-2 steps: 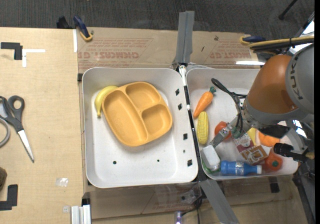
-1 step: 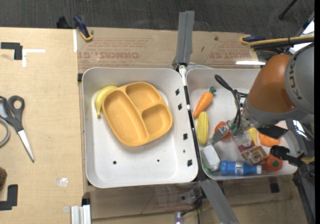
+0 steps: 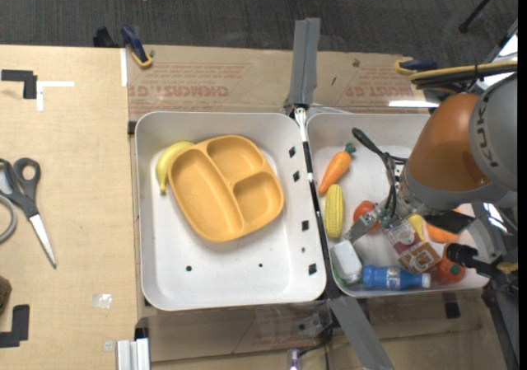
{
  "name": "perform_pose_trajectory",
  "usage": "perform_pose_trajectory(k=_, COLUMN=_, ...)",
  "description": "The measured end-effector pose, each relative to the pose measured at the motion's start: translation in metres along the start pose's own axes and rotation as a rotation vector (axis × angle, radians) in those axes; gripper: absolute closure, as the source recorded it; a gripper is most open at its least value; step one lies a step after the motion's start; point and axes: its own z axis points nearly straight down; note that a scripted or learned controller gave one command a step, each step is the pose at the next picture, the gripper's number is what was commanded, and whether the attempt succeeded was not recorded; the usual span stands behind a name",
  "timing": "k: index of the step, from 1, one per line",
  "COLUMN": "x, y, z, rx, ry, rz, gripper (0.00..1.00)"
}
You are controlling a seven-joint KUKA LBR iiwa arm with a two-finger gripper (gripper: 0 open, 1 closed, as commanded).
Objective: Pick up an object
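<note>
My gripper (image 3: 377,220) hangs low over the middle of the right bin (image 3: 379,125), under the grey and orange arm. It is right beside a red-orange round fruit (image 3: 363,212) and above a red snack packet (image 3: 417,255). An orange carrot (image 3: 336,169) and a yellow corn cob (image 3: 333,210) lie along the bin's left wall. A blue bottle (image 3: 394,278) and a white block (image 3: 346,259) lie at the near edge. Nothing shows as held.
The left bin (image 3: 222,278) holds a yellow divided plate (image 3: 226,187) with a banana (image 3: 167,161) tucked at its left. A black spoon (image 3: 370,146), a second carrot (image 3: 440,234) and a red fruit (image 3: 451,271) crowd the right bin. Scissors (image 3: 29,203) lie on the bench at left.
</note>
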Motion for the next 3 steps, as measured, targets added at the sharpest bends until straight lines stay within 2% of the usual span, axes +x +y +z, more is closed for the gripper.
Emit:
perform_pose_trajectory(k=1, x=-0.016, y=0.016, z=0.0, rx=0.001, ry=0.0, rz=0.216, gripper=0.0)
perform_pose_trajectory(k=2, x=-0.016, y=0.016, z=-0.009, rx=0.002, ry=0.0, rz=0.214, gripper=1.0)
perform_pose_trajectory(k=3, x=0.027, y=0.051, z=-0.145, rx=0.0, ry=-0.001, rz=0.136, gripper=1.0)
